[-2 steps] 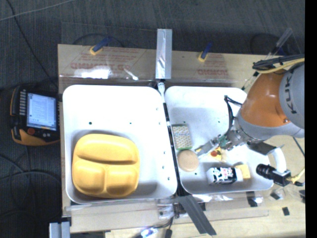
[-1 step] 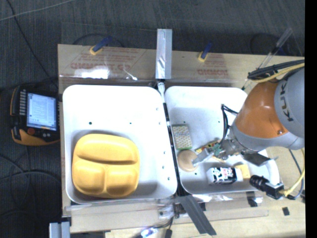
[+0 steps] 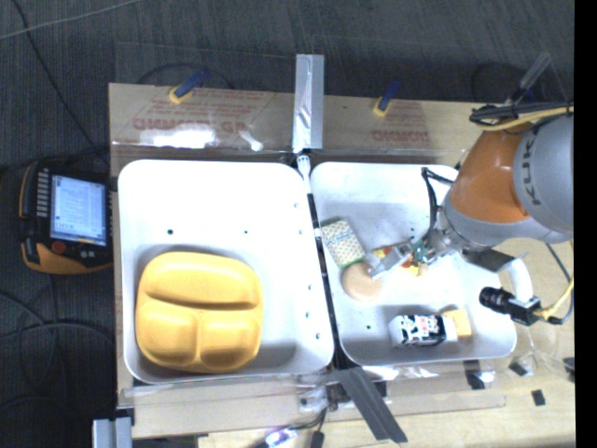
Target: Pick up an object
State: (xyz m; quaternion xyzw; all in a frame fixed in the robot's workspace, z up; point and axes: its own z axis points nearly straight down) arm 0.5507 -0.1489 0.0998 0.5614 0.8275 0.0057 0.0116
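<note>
Two shallow white bins are set side by side on the counter (image 3: 438,119), divided by a dark seam. The left bin (image 3: 205,194) is occupied in its lower half by a large yellow moulded object (image 3: 198,306), lobed and rounded, lying against the near wall. The right bin (image 3: 392,203) is entered from the right by the grey arm (image 3: 550,180) with its orange band (image 3: 485,189). The gripper (image 3: 384,261) is lowered into the middle of this bin, its grey tip pointing left; whether it is spread or closed cannot be told. A round tan disc-like object (image 3: 362,283) is placed just below and left of the tip, touching or nearly so. A green-and-white patterned packet (image 3: 340,241) is laid just above the disc, near the dividing wall. A black-and-white object (image 3: 417,329) is positioned near the bin's front wall, with a small yellow block (image 3: 457,324) just beside it on the right. A handheld screen unit (image 3: 67,217), orange-edged, is located on the floor left of the counter.
</note>
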